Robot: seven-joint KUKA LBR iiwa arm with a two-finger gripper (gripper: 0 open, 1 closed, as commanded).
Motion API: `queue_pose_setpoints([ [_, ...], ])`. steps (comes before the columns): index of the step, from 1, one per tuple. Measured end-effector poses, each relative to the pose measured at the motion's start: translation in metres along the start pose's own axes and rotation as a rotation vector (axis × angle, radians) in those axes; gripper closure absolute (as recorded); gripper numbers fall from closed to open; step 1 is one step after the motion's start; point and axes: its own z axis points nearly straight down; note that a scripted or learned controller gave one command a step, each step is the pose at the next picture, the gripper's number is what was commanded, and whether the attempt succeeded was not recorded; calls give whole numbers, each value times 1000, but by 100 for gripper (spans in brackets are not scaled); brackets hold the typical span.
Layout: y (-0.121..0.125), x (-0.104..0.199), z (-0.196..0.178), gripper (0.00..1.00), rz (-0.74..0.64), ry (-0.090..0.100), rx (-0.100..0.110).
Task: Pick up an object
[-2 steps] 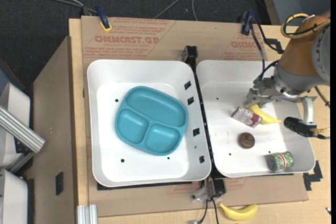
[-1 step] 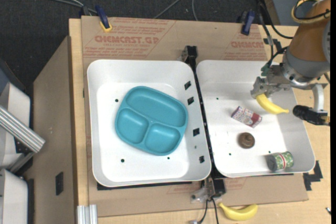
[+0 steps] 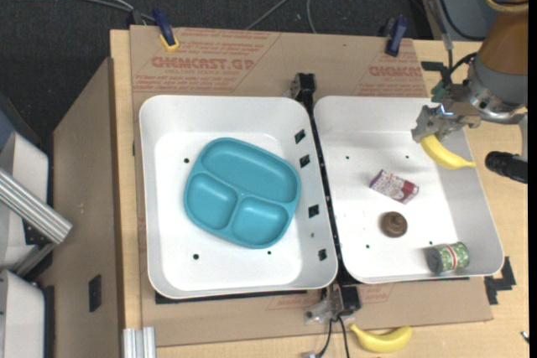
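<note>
Two shallow white bins sit side by side on the desk (image 3: 252, 54), a brown board printed with red lettering. The left bin (image 3: 159, 180) holds a blue divided plate (image 3: 242, 191) near its middle, three compartments facing up. The right bin (image 3: 352, 130) carries the loose things: a yellow banana (image 3: 446, 154) at about 2 o'clock in the bin, near the far right wall; a small pink-and-white packet (image 3: 393, 186) close to the bin's centre; a round brown object (image 3: 393, 224) just below the packet, toward 6 o'clock; and a green can (image 3: 448, 257) lying on its side at about 5 o'clock, against the near right corner. The arm reaches in from 3 o'clock, its orange band (image 3: 510, 38) above the grey wrist, and the gripper (image 3: 435, 123) sits over the upper end of the banana, touching or just above it; whether it is open, closed or gripping the banana cannot be told from this angle. A second banana (image 3: 384, 337) lies outside the bins at 6 o'clock, at the desk's front edge. Two clamps, one blue-and-yellow (image 3: 164, 29) and one blue (image 3: 395, 33), hold the board at its far edge.
</note>
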Motion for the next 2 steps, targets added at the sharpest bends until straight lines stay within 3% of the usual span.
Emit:
queue_pose_setpoints([
  [1,1,0,-2,100,0,1,4],
  [2,-6,55,4,100,-3,4,8],
])
